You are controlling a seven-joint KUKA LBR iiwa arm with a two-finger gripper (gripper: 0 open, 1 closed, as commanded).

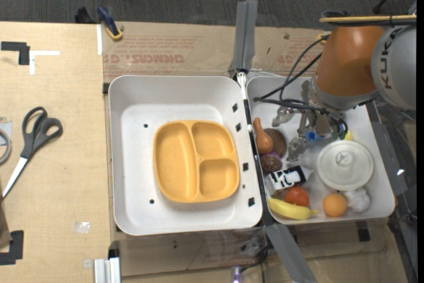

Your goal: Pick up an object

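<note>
1. 2 white bins sit side by side on the bench; the left bin [126,162] holds a yellow tray [197,160] with 3 compartments, lying flat near its middle.
2. The right bin [377,209] holds a heap of small things, all close together.
3. The arm [354,59] reaches in from the right, its orange band above the far part of the right bin.
4. The gripper [301,136] points down into the right bin, just left of a white lid [344,164]. Cables and metal parts crowd it; whether it is wide, narrow or holding anything cannot be told.
5. Left of the gripper lie 2 brown things [270,149], one with a thin neck, near the bin's left wall.
6. Below them is a black and white item [288,176], then a tomato [297,196] touching a banana [289,209] along the near wall.
7. An orange [335,204] sits below the lid, with a pale lump [358,199] just beside it.
8. Scissors [33,139] lie on the bench, well apart from the bins on the left.
</note>
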